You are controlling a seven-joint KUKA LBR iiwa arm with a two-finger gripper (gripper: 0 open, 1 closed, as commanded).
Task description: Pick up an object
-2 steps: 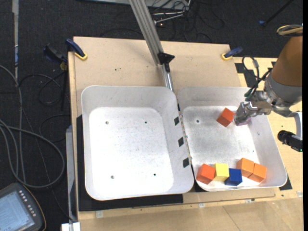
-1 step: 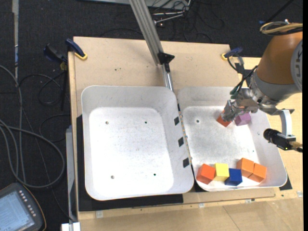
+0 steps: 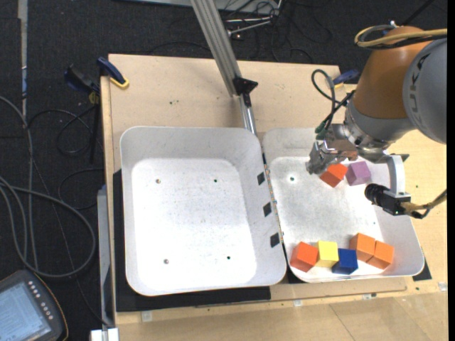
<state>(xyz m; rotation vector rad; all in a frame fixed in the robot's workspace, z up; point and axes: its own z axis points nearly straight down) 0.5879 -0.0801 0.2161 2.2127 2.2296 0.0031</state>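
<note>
From the fixed camera above the bench, the arm [image 3: 398, 77] reaches in from the right over the far part of the right bin [image 3: 302, 272]. Its gripper [image 3: 321, 158] hangs low over that bin, and an orange block [image 3: 334, 174] sits right at its tip, tilted, touching or nearly so. Whether the block is pinched, or how the tool is set, cannot be told from here (the wrist hides that part). Just beside the orange block, on its right, lies a purple block [image 3: 358, 172].

Along the near wall of the same bin runs a row of blocks: an orange cube [image 3: 306, 255], a yellow cube [image 3: 328, 252], a blue cube [image 3: 347, 261], then two more orange cubes [image 3: 374, 250] close together.

The left bin [image 3: 135, 148] lies alongside, touching the right one.
</note>
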